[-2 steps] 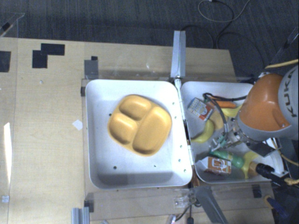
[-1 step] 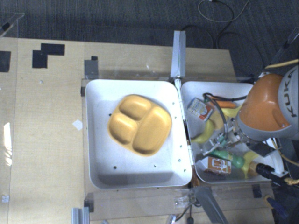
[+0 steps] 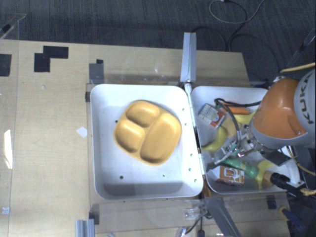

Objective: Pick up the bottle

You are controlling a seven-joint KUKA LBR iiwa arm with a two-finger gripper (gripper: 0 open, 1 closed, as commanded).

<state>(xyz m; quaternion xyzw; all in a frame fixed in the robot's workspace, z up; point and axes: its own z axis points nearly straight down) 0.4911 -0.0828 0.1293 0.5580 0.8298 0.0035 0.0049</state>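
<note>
Two bins [image 3: 98, 142]: yellow tray [image 3: 148, 131] left, bottle [image 3: 247, 170] right.

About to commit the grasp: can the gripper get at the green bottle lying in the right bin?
Probably yes: the gripper hangs just above the green bottle, nothing lying over it, though a yellow banana crowds alongside.

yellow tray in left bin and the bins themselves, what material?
Yellow tray: looks like molded plastic, matte to satin, with soft rounded compartments and even color. Left bin and right bin: smooth white, probably plastic or coated metal; the faint sheen leaves it open.
</note>
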